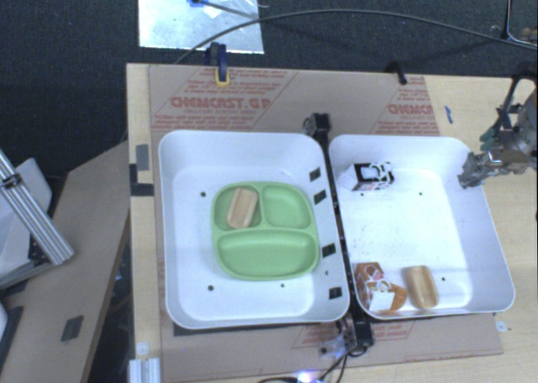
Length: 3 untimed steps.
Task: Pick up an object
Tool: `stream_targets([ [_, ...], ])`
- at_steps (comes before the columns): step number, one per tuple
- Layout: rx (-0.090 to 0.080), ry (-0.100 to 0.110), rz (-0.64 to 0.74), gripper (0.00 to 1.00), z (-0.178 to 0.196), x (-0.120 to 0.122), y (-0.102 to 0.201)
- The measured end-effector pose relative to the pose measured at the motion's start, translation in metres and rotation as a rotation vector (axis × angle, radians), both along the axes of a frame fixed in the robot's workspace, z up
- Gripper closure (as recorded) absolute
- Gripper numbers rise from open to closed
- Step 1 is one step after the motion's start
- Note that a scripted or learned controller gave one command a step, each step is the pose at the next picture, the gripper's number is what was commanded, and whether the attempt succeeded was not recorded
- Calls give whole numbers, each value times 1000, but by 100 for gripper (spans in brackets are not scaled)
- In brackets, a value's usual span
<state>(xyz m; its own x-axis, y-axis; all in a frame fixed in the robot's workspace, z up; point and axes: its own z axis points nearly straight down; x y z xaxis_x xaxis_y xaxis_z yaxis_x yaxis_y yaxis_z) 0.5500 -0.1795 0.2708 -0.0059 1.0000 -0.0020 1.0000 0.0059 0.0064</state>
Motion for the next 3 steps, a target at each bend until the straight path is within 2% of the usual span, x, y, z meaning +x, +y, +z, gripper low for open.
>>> stream_targets([
  [1, 3, 5, 3, 100, -17, -2, 49],
  [3, 4, 6, 4, 100, -22, -16, 152],
])
